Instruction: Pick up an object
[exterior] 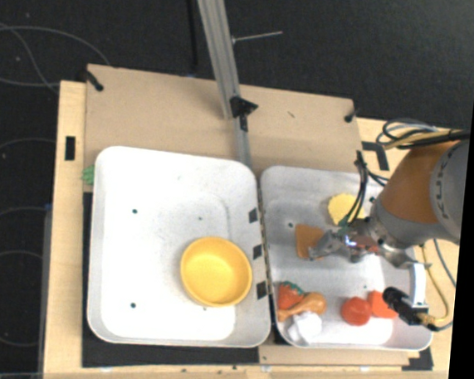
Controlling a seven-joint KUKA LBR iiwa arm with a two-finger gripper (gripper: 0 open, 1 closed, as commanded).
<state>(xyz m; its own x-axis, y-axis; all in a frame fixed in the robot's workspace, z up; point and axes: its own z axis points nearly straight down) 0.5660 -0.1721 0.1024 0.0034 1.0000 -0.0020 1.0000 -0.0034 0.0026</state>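
A: Where is the claw [325, 247], and how do its fingers stand?

B: Low over the middle of the right bin [283, 189]; the metal tips point toward nine o'clock, but they blur together, so I cannot tell whether they are spread or pressed; nothing visibly sits between them.

A: What lies nearest?

B: A flat brown block [306, 238], just at its nine o'clock, touching or nearly so; at twelve o'clock a pale yellow rounded piece [341, 207], partly behind the wrist cables.

A: And the open room?

B: Bare white floor at six o'clock of the claw, up to the bin's lower edge; along that edge sit a red rounded piece [356, 311] at five o'clock, and at seven o'clock an orange, lumpy toy [301, 300] beside a white crumpled lump [306, 324], crowded into the bottom left corner.

A: The other bin?

B: The left bin [137, 183] is smooth white plastic with rounded corners, mostly bare; a glossy yellow bowl [216, 272], round and upright, rests near its right wall at eight o'clock from the claw; the two bins' walls touch.
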